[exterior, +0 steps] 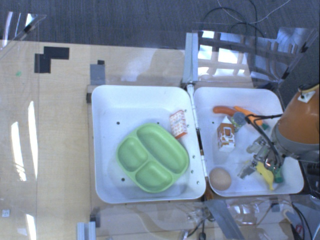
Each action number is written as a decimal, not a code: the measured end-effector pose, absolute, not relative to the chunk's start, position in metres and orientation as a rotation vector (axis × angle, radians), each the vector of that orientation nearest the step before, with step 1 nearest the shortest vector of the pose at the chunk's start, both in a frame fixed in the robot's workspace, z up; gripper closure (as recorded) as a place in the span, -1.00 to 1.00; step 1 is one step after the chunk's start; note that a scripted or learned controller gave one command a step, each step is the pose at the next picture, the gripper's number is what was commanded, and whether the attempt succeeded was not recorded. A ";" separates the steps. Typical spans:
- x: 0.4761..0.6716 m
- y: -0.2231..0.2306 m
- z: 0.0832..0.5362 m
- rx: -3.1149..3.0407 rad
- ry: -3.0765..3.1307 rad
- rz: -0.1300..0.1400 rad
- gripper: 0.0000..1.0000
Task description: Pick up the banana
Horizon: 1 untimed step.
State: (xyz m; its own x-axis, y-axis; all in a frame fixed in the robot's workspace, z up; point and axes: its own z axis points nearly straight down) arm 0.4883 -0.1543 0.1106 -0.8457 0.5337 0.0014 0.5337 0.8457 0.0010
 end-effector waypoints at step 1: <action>0.524 -0.201 0.087 -1.460 -2.789 -0.005 -1.00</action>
